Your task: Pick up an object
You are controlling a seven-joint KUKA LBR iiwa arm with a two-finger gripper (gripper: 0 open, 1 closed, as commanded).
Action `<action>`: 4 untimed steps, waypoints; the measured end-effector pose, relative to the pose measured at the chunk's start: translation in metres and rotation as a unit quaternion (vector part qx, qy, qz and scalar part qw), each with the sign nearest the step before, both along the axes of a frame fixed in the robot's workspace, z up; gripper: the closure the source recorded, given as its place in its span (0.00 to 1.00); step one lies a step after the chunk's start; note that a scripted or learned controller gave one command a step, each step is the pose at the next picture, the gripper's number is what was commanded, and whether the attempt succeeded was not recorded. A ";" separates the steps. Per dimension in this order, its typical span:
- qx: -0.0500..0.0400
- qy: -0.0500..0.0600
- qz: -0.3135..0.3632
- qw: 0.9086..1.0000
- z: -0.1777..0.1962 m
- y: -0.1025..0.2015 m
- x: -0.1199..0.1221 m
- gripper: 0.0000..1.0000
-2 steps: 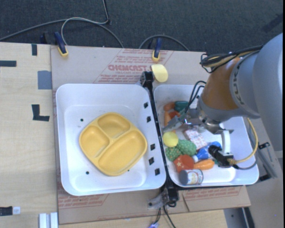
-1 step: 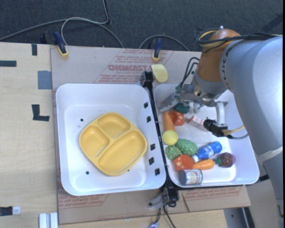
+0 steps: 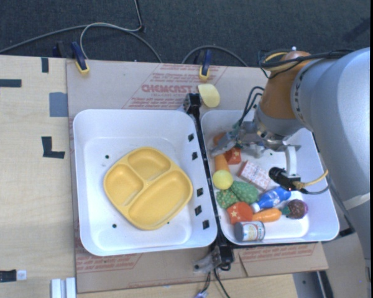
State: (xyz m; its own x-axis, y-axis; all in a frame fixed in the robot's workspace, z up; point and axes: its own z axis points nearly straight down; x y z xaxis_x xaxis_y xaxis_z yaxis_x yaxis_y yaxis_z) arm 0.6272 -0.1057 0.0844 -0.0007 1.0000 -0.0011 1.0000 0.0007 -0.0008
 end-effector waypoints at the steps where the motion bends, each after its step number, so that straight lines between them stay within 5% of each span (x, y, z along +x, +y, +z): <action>1: -0.004 0.002 -0.001 1.000 0.000 0.006 0.039 0.00; 3: 0.000 0.000 0.000 1.000 0.000 -0.002 -0.010 0.00; 4: 0.000 0.000 0.000 1.000 0.000 0.002 0.026 0.00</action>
State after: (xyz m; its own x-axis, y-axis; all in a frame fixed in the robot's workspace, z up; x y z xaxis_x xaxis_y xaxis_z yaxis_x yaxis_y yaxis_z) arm 0.6528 -0.1034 0.0841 -0.0015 1.0000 -0.0001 1.0000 0.0015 -0.0005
